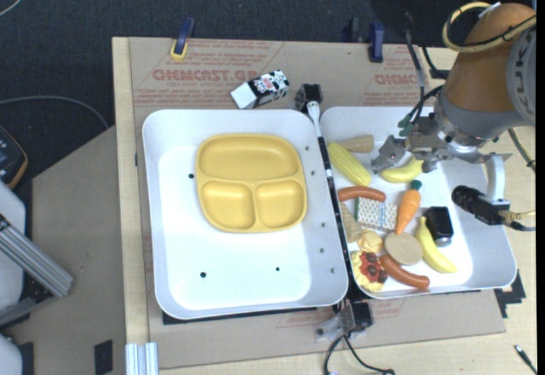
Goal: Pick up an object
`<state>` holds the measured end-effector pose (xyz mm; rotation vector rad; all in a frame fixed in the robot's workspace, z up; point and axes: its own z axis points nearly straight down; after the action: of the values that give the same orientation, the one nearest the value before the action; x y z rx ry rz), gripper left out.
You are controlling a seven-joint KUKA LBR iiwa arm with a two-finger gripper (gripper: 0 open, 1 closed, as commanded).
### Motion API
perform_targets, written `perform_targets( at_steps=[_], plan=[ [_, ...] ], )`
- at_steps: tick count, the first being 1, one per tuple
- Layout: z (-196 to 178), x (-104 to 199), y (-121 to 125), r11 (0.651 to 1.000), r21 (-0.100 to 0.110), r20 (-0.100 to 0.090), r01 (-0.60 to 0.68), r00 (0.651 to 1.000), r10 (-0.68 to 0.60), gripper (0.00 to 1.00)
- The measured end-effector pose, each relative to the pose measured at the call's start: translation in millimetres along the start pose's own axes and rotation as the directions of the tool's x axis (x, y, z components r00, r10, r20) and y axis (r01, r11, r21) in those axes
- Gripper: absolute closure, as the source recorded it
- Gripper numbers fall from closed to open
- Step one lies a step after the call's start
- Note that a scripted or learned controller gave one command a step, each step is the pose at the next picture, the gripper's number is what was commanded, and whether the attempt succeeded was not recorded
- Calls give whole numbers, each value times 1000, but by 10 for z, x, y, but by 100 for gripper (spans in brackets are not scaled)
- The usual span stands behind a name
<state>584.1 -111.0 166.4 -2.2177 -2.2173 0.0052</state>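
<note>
The right bin (485,267) holds several toy foods: a corn cob (349,163), a small banana (402,171), a carrot (409,205), a red sausage (361,193), a checked cracker (372,212), a black block (439,224), a larger banana (435,249), a tan disc (403,248) and a hot dog (405,274). My gripper (415,154) hangs low over the bin's back part, right above the small banana. It is open, one finger on each side of that banana, and nothing is lifted.
The left bin (170,220) holds a yellow divided plate (251,179). A white and black toy (260,89) lies on the board behind the bins. The arm's black fitting (477,204) hangs over the right bin's right side.
</note>
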Motion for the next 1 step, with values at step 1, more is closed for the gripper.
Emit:
perform_targets(
  at_steps=[1],
  plan=[
    [619,-60,-10,1000,2,0,-1,1000,1,0]
  ],
)
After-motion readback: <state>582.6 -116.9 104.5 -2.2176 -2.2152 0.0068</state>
